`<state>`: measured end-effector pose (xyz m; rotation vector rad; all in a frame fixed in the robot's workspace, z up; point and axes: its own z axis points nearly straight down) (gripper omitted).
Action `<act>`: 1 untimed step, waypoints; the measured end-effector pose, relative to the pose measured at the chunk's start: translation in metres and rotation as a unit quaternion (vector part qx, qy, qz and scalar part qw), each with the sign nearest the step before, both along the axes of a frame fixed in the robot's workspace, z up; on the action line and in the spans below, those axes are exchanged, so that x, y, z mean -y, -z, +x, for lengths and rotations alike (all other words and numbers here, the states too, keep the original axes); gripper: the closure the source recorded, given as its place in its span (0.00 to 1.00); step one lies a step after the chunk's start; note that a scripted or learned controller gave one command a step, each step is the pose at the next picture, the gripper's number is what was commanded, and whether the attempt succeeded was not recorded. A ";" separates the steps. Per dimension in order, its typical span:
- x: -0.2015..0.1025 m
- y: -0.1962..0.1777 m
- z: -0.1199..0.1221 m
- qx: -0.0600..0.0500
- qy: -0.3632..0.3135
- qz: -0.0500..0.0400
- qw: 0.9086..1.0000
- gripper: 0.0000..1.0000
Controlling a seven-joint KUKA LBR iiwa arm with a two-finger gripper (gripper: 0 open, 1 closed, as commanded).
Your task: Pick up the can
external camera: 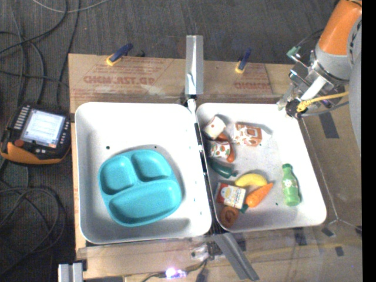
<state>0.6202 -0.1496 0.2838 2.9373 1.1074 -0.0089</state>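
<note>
A turquoise tray in a white bin; green bottle, yellow banana, orange carrot

Carton and banana crowd the can.

Both white bins look like smooth, faintly glossy plastic — the teal divided plate too. The board beneath is matt brown cardboard. The green bottle shines like plastic — the floor looks like rough dark carpet.
</note>
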 end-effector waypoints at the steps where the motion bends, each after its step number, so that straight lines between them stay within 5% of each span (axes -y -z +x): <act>1: 0.044 -0.136 -0.117 0.001 0.000 0.000 1.000 1.00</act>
